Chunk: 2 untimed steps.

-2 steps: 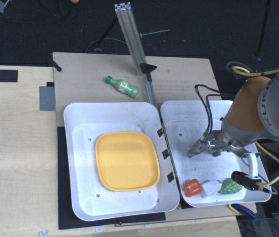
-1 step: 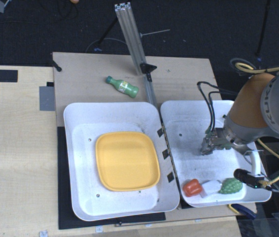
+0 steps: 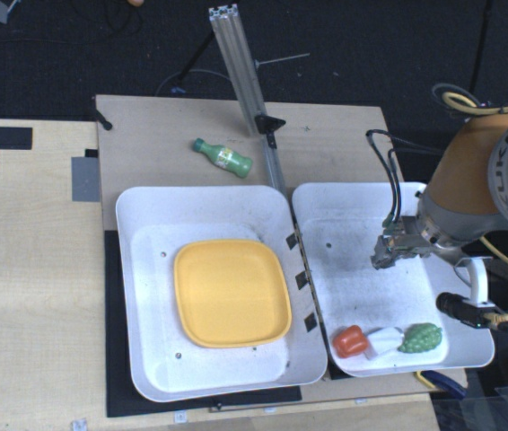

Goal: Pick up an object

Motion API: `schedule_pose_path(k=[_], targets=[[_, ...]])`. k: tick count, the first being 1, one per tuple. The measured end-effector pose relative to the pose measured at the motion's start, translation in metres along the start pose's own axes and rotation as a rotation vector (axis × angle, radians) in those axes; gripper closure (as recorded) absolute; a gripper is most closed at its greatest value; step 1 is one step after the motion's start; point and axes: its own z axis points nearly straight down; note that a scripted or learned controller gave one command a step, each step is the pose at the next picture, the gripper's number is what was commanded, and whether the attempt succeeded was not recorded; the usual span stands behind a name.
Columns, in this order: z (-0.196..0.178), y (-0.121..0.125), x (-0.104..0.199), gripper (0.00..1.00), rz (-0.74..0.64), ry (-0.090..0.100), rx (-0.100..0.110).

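End effector (image 3: 385, 255) over right bin (image 3: 353, 241), nr back.

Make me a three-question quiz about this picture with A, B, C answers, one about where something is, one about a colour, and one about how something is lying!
1. Where is the yellow plate?
A. in the left bin
B. in the right bin
C. on the bench behind the bins

2. What colour is the small bottle?
A. blue
B. green
C. orange

3. How is that bottle placed?
A. standing upright
B. lying on its side
C. held between the gripper's fingers

Answers:
1 A, the plate rests inside the left bin.
2 B, its body is green with a pale label.
3 B, it lies flat on the bench, far from the gripper.
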Motion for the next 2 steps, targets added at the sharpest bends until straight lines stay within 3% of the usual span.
schedule_pose_path(k=[2], targets=[[-0.105, 0.006, 0.003, 1.0, 0.0, 0.0, -0.003]])
